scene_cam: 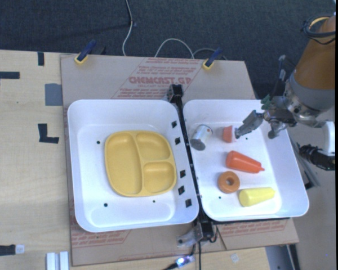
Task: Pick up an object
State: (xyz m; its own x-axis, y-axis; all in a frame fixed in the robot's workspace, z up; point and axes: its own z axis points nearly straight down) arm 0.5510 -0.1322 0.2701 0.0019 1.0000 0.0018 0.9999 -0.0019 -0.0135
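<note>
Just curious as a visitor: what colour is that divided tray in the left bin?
Yellow. The divided tray shows plainly in the camera view.

One fixed camera above the table (22, 151), looking down at a slant, far edge at the top, both bins in full, left bin (81, 114), right bin (287, 173), arm (315, 66) entering from the right, middling distance
</note>
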